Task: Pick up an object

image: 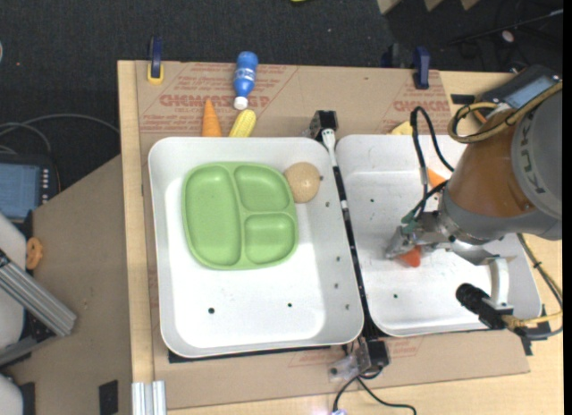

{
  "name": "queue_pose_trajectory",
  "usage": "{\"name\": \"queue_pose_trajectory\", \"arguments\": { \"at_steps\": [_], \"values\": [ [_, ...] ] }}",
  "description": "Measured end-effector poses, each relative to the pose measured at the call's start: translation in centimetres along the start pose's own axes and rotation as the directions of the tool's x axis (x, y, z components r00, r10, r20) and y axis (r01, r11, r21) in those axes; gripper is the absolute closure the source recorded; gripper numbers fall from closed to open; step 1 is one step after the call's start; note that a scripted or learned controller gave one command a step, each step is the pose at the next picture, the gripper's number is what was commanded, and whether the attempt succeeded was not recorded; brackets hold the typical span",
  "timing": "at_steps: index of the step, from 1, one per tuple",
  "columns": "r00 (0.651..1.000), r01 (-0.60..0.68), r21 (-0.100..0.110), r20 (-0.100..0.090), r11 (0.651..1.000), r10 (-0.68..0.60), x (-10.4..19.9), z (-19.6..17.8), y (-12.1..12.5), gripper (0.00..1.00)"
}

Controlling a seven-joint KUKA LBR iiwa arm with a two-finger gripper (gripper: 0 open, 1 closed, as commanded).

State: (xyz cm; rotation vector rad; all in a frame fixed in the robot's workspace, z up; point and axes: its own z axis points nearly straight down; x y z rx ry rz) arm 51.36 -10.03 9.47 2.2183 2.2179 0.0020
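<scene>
My gripper is low over the right bin, near its middle, with the arm coming in from the right. A small red-orange object lies right beneath the gripper's tip, touching or nearly touching it. The gripper body hides how it sits against this object. Part of an orange object peeks out behind the arm near the bin's far side. In the left bin, a green divided plate lies flat, with a tan round object against its far right corner.
Beyond the left bin, on the cardboard, lie a blue and white bottle, an orange carrot and a yellow piece. A black clip sits at the far end of the divide between the bins.
</scene>
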Motion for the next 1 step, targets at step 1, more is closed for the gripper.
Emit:
{"name": "queue_pose_trajectory", "arguments": {
  "at_steps": [1],
  "values": [
    [1.0, 0.01, -0.012, -0.003, 1.0, -0.01, 5.85, -9.65, 7.57, 1.0]
  ]
}}
